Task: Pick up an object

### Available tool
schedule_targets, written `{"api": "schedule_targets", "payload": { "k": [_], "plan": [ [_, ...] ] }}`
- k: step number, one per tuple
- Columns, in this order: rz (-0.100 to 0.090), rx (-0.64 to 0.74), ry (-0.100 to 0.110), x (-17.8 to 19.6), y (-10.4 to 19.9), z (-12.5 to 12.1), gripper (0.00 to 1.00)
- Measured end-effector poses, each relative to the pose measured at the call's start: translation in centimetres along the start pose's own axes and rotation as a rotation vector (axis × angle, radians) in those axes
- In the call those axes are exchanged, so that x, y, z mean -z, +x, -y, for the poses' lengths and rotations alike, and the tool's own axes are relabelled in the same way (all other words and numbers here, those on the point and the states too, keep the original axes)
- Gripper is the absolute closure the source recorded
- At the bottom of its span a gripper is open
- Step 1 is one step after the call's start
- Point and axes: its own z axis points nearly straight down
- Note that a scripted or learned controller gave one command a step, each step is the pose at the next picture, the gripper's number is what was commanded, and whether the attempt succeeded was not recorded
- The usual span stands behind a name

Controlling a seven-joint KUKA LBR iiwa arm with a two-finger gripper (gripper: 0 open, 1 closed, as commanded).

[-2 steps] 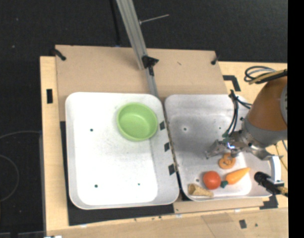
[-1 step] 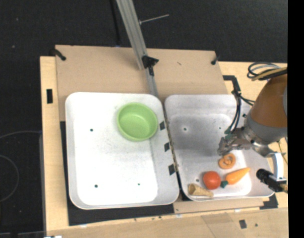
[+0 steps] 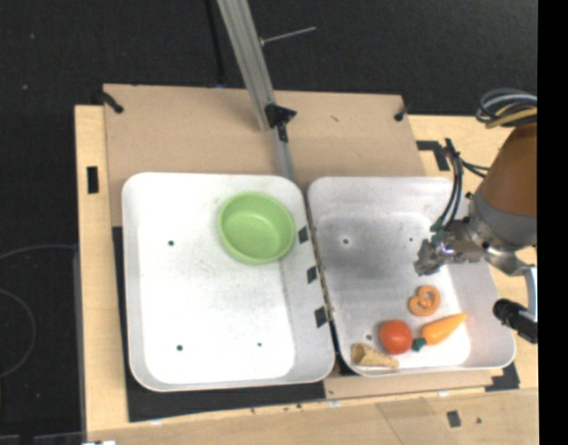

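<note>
One toy carrot lies in the right bin's lower-right corner, its long axis slanting up toward the right. Beside it sit one tomato, one pretzel and one tan wedge. One green bowl occupies the left bin. The gripper hovers above the pretzel; whether its jaws are spread cannot be told.
</note>
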Motion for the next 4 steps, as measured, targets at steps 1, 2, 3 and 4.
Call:
{"api": "schedule_targets", "payload": {
  "k": [1, 2, 3, 4],
  "plan": [
    [0.001, 0.000, -0.001, 5.4, -0.2, -0.3, 1.00],
    [-0.003, 0.003, 0.006, 4.5, 4.6, -1.2, 1.00],
    [-0.003, 0.003, 0.007, 4.2, 9.2, -1.2, 1.00],
    [-0.004, 0.006, 0.005, 4.6, 15.5, -2.3, 1.00]
  ]
}}
